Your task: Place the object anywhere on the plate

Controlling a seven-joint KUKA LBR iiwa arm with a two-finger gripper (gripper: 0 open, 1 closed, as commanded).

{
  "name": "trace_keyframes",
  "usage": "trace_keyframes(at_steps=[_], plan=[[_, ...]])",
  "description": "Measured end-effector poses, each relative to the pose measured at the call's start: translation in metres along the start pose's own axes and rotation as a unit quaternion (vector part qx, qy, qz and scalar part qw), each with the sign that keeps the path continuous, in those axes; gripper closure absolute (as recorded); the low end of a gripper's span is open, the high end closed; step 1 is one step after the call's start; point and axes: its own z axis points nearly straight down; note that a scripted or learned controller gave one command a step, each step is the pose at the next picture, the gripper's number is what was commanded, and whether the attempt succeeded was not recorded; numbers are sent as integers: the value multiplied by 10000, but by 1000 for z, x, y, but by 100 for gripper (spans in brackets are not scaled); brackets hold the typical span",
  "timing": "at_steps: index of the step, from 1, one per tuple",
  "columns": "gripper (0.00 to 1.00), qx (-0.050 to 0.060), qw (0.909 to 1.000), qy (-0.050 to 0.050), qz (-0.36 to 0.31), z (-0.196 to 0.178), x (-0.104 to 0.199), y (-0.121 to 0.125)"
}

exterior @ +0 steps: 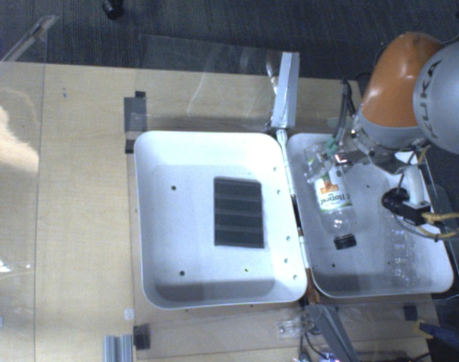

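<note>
Two shallow white bins side by side on a pale wooden counter [78,225]. Landmark: the dark ribbed plate [239,213], lying flat near the middle of the left bin [161,164]. To the right of the plate, across the shared rims, in the right bin [432,274]: a clear plastic bottle [332,200] with an orange-and-white label, lying on its side, dark cap end pointing toward the near rim. Well apart from the plate, not touching it. Just beyond the bottle's far end, further right of the plate: the gripper [339,153], hanging low over the right bin under the grey arm [440,89] and its orange band. Jaws' opening and any hold on the bottle: cannot tell, blurred against the clear plastic.
</note>
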Motion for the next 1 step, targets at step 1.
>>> trace_keyframes(at_steps=[1], plan=[[100, -2, 9959, 6, -908, -34, 70, 29]])
